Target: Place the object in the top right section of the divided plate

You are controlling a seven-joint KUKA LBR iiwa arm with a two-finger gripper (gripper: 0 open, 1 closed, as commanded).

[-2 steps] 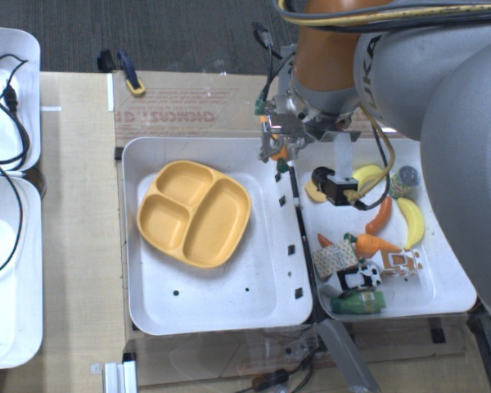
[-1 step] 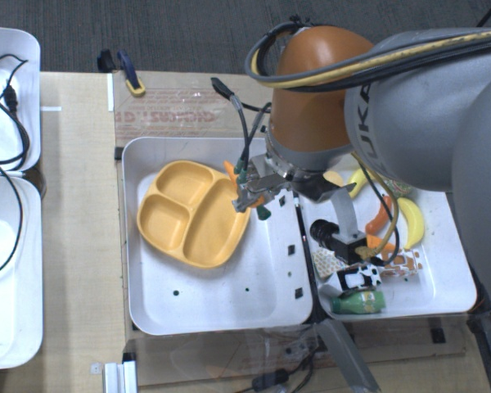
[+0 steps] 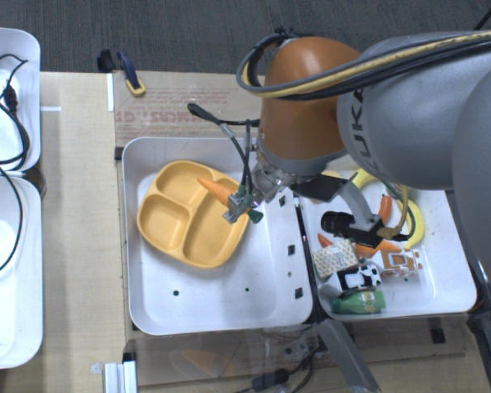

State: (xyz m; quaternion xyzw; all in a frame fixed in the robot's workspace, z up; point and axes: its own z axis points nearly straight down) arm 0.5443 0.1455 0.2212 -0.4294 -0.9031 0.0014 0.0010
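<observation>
A yellow divided plate (image 3: 178,223) lies in the left part of the near bin (image 3: 196,305), tilted so its single large section faces lower right. An orange carrot-shaped object (image 3: 214,189) rests over the plate's upper right section, slanting down to the right. My gripper (image 3: 240,209) hangs at the plate's right rim. Its tip is right beside the carrot's lower end. The big orange and grey wrist above hides the gripper's upper part, and I cannot make out whether the carrot is gripped or just lying there.
The bin to the right (image 3: 442,297) holds several toys: a waffle-like square (image 3: 334,259), a black-and-white cow (image 3: 360,278), a green item (image 3: 360,301), an orange-white box (image 3: 399,262) and a yellow ring (image 3: 415,219). A blue-yellow clamp (image 3: 128,72) lies on the bench behind.
</observation>
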